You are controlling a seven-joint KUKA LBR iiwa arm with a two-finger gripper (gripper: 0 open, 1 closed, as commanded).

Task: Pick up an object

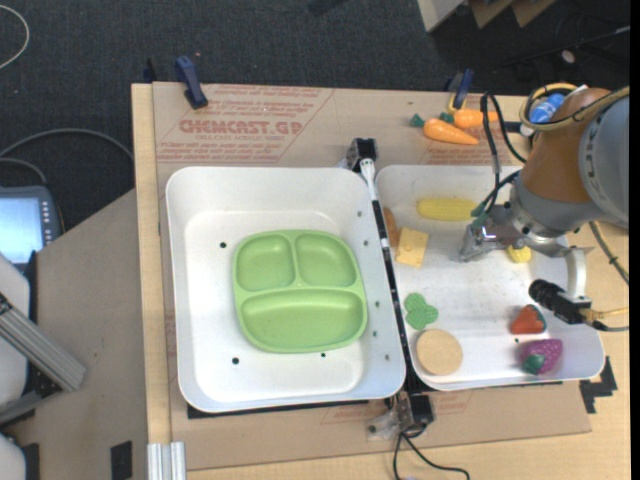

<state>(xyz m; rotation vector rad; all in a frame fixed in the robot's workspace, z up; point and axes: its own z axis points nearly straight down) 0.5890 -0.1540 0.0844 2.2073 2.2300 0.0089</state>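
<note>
The right bin (590,353) holds several toy foods. A yellow banana-like piece (445,208) lies at the back, with a pale yellow cheese wedge (412,248) and a small orange piece (392,231) by the left wall. A green leafy piece (420,313) and a round tan disc (438,352) sit at the front left. A red piece (527,320) and a magenta berry (540,355) lie at the front right. My gripper (478,242) hangs low over the bin's middle, just right of the cheese wedge and in front of the banana piece. A small yellow item (518,255) peeks out beside the wrist.
The left bin (190,268) carries a green divided plate (298,290). A toy carrot (450,128) lies on the bench behind the right bin. The grey and orange arm (565,168) covers the right bin's back right corner. Blue clamps (190,81) stand at the bench's back edge.
</note>
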